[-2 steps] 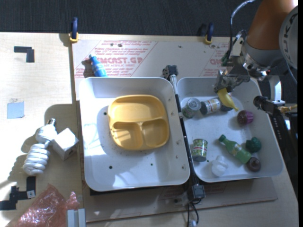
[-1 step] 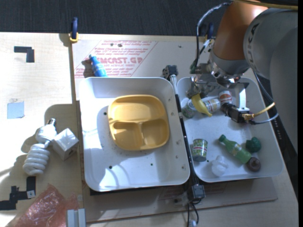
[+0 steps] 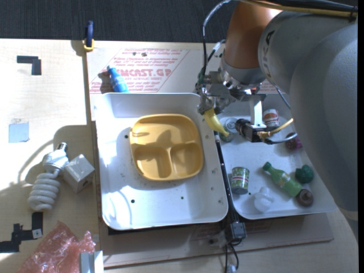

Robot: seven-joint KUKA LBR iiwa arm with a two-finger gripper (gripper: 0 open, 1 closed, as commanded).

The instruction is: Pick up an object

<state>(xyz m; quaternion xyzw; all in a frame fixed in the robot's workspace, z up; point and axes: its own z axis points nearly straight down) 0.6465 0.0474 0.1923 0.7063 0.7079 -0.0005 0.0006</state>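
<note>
Behind bins, red print on board (image 3: 139, 67) reads "MCAST.G D"; fingers (image 3: 211, 111) gripping banana (image 3: 216, 124).

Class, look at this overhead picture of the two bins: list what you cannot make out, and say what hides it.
- Gripper: its fingers, hidden under the wrist above the banana; a grasp cannot be confirmed.
- Right bin: its far corner and right side, covered by the arm.
- Jar: label too small to read.
- Purple thing: partly hidden by the arm.
</note>
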